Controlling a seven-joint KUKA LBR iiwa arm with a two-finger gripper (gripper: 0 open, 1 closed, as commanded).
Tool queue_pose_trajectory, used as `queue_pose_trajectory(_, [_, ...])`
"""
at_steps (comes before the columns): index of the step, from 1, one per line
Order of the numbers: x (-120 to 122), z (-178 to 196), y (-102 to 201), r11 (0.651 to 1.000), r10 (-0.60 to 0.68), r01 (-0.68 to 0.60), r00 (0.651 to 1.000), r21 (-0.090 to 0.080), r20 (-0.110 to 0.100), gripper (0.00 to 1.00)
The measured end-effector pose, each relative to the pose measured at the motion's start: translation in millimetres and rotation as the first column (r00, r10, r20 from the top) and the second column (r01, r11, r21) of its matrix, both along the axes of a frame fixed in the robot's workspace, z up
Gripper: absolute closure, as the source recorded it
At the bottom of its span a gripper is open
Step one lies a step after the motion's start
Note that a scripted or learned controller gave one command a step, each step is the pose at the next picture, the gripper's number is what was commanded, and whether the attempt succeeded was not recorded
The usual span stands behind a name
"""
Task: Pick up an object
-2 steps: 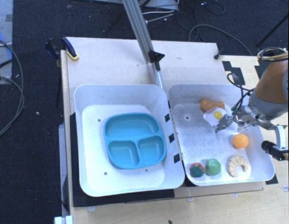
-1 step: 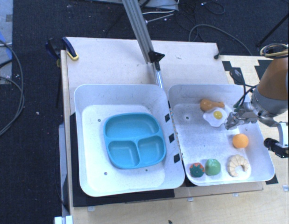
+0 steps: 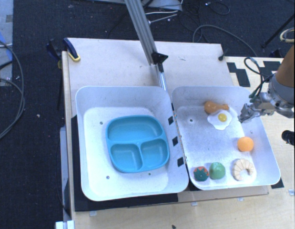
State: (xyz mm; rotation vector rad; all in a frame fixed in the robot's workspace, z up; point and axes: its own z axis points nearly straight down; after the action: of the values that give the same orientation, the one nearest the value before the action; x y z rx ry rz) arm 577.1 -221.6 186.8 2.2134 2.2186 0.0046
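Tabletop, two bins and a plate

A pale tabletop [image 3: 114, 61] bears two shallow white bins side by side: the left bin [image 3: 90, 109] holds a blue divided plate [image 3: 137, 143], and the right bin [image 3: 195, 128] sits just beside it. A slanted metal pole [image 3: 140, 20] rises behind them. Cables [image 3: 4, 70] lie on the dark floor [image 3: 33, 13].

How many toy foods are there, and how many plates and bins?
Toy foods: 6 (chicken leg, fried egg, orange, croissant, green ball, red and green strawberry)
Blue plates: 1
White bins: 2 (left bin, right bin)
Total: 9
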Motion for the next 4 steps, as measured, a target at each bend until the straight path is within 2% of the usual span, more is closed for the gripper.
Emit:
queue_pose_trajectory(1, [2, 54, 0, 1.0, 0.001, -0.001, 1.0, 0.0, 0.0, 1.0])
queue_pose_trajectory(2, [8, 56, 59, 1.0, 0.007, -0.007, 1.0, 0.005, -0.006, 1.0])
queue_pose_trajectory(4, [14, 71, 170, 1.0, 0.006, -0.006, 1.0, 0.004, -0.006, 1.0])
